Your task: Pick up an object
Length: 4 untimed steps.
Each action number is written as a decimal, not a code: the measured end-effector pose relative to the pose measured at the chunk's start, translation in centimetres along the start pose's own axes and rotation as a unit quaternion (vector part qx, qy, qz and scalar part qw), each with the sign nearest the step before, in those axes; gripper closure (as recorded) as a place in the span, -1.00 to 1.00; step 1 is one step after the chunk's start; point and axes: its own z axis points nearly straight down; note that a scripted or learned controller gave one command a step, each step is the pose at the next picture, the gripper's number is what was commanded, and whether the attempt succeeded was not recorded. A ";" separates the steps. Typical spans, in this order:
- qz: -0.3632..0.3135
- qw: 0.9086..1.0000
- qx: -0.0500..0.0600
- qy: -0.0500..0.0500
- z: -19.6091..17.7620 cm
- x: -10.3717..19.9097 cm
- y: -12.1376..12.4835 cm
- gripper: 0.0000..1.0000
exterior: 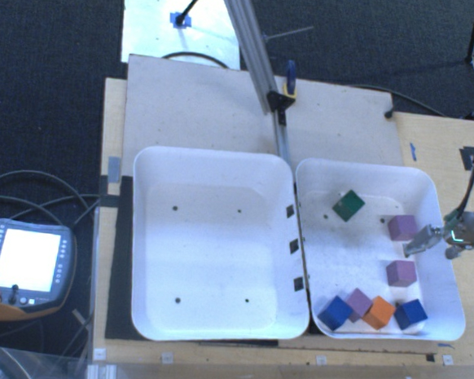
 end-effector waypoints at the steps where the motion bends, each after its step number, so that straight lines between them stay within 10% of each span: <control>1: 0.000 1.000 -0.002 -0.001 -0.2 0.0 0.1 -1.00; 4: 0.001 1.000 0.000 0.000 14.3 0.1 -0.5 -1.00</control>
